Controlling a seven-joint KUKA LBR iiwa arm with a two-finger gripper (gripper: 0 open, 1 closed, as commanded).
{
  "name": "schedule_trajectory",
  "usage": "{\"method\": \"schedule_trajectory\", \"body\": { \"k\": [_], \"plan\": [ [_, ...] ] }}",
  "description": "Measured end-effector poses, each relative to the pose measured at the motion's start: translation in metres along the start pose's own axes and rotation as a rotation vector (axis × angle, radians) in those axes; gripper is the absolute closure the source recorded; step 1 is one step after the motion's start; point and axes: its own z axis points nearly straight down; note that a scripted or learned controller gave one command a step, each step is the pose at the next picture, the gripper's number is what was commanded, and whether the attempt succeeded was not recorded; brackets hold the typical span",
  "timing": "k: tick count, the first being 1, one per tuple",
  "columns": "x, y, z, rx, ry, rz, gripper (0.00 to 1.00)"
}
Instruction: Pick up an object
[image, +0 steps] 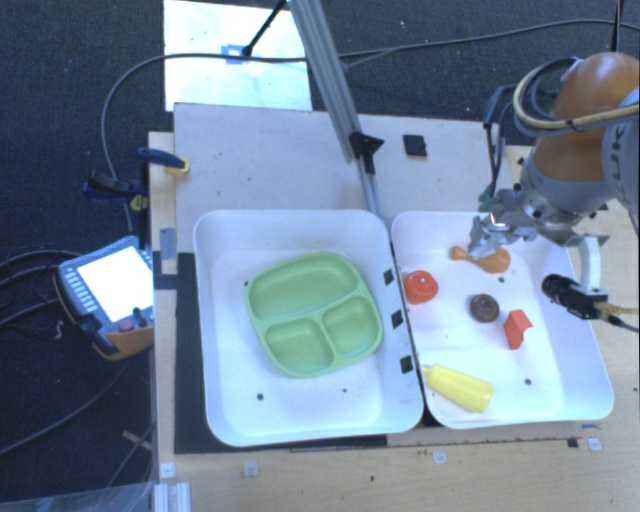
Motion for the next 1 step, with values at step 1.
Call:
{"method": "schedule_trajectory", "body": {
  "k": [1],
  "plan": [
    [0.0591,-0.0202,-0.0036,0.002,0.0,0.0,1.0]
  ]
}}
